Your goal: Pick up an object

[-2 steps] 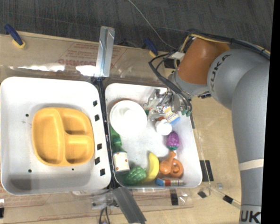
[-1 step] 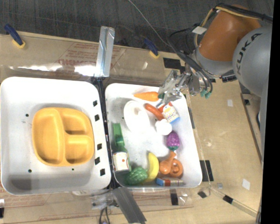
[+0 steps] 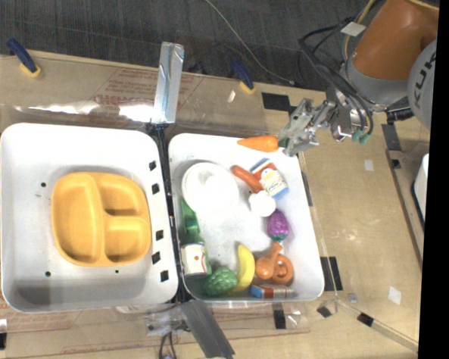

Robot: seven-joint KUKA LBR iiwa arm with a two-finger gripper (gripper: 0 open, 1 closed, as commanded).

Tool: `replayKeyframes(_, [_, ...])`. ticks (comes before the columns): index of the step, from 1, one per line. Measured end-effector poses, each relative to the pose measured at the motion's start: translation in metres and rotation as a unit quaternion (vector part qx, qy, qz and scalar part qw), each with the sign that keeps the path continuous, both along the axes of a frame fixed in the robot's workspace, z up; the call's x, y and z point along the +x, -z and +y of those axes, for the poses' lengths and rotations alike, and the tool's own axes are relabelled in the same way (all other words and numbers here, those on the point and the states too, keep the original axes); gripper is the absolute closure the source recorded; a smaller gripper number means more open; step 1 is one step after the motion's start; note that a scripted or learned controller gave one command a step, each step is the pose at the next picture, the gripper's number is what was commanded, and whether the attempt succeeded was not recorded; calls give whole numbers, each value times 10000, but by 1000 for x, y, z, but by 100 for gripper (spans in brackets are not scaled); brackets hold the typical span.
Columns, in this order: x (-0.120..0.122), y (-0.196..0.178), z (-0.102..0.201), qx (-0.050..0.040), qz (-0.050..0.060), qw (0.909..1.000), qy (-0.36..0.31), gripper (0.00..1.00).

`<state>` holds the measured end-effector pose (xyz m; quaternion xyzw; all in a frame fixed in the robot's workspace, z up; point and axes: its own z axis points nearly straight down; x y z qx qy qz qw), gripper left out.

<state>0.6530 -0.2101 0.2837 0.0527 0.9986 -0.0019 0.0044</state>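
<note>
While the left white bin [image 3: 24,223] holds a yellow divided tray [image 3: 99,218], the right white bin [image 3: 311,248] beside it is crowded with toy food: a white plate [image 3: 207,187], a green bottle [image 3: 189,223], a small can [image 3: 194,260], a banana [image 3: 244,266], purple grapes [image 3: 278,225] and an orange teapot [image 3: 274,267]. A toy carrot [image 3: 258,144] lies on that bin's far rim. Just right of the carrot, the end effector [image 3: 297,138] hangs over the bin's far right corner; whether it is released or clenched cannot be told.
</note>
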Motion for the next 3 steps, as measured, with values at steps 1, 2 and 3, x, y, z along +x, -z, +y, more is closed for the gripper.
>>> replayKeyframes(1, [-5, 132, 60, 30, 75, 9991, -413, 100])
replayKeyframes(2, [-10, 62, 47, 17, 11, 9957, 921, 100])
replayKeyframes(3, [-9, 52, 48, 15, 8, 9960, 891, 100])
